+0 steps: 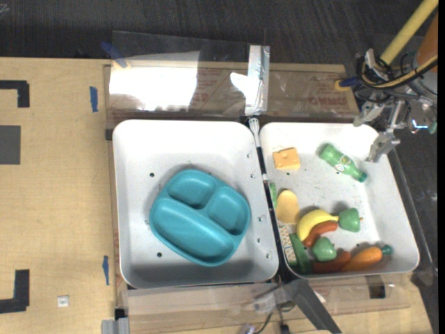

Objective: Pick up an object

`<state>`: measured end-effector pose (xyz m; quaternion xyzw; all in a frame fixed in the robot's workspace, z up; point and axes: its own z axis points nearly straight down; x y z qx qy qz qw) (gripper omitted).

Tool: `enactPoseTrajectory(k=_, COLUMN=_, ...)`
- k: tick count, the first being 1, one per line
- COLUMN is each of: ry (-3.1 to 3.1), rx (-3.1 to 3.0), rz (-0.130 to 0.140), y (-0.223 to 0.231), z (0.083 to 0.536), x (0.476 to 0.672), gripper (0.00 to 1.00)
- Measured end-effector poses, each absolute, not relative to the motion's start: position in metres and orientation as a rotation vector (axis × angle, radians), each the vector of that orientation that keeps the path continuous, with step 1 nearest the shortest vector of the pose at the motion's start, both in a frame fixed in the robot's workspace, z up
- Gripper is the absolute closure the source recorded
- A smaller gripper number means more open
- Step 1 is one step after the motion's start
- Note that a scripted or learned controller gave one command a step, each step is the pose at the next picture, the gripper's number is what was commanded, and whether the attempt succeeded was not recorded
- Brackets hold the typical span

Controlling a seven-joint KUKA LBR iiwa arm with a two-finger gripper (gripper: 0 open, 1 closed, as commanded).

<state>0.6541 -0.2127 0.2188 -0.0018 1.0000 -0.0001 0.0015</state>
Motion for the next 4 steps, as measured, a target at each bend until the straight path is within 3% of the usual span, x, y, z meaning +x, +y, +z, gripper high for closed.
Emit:
enactPoseTrajectory(k=1, ry=3.132, rx=0.093, rz=-0.003, y=-0.211, z=0.108, x=0.627, gripper=0.00)
enactPoseTrajectory(k=2, ry=3.128, rx=0.192, rz=0.003, y=-0.116, z=0.088, x=0.633, gripper=0.00)
enactPoseTrajectory(k=3, ry=3.128, rx=-0.210, rz=-0.002, y=-0.163, z=0.109, x=0.639, gripper=0.00)
enactPoseTrajectory(k=4, ry=3.111, rx=-0.347, rz=-0.002, y=-0.099, z=0.089, x=0.565, gripper=0.00)
